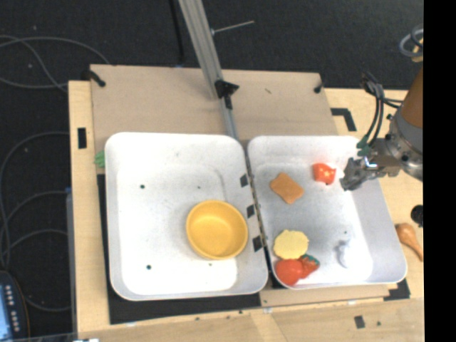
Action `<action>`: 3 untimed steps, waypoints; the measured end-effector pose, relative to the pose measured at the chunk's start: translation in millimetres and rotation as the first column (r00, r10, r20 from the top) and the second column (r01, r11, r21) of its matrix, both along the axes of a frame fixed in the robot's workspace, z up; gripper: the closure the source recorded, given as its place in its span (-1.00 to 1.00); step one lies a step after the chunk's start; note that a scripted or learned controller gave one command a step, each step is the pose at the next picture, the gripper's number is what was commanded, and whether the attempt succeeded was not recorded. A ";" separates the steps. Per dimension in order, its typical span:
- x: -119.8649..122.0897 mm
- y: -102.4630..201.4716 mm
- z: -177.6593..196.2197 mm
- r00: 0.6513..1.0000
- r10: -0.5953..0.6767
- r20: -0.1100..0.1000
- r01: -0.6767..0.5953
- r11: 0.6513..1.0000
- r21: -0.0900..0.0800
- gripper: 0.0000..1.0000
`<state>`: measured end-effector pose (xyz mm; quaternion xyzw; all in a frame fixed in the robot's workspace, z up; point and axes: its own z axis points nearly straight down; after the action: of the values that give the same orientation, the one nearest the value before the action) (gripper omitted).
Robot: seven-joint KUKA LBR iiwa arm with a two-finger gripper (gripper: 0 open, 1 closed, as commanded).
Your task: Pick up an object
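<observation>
Red tomato [323,172] sits just beside the hand [353,177].

Two bins sit side by side on a bench [164,102], their inner walls touching. A bowl [216,229] rests in the left bin [142,169], toward its near right part. In the right bin [370,226], a small round item [324,172] lies toward the far side, with a flat block [286,188] just to its left. At the near edge, a ridged disc [291,244] lies against a tomato-like item [292,270], and a small pale object [343,253] lies to their right. The gripper [354,175] hangs over the right bin's far right part, near the round item. A slanting rail [201,38] rises behind the bins.
</observation>
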<state>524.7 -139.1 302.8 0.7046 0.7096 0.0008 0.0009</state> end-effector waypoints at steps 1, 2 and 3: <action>7.7 60.1 -13.1 1.000 0.000 -0.002 0.000 1.000 0.000 1.00; 16.5 108.6 -31.9 1.000 -0.002 -0.003 0.002 1.000 0.000 1.00; 23.7 163.5 -28.4 1.000 0.001 -0.001 -0.001 1.000 0.002 1.00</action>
<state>548.5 24.3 274.4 0.7043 0.7099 0.0010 -0.0001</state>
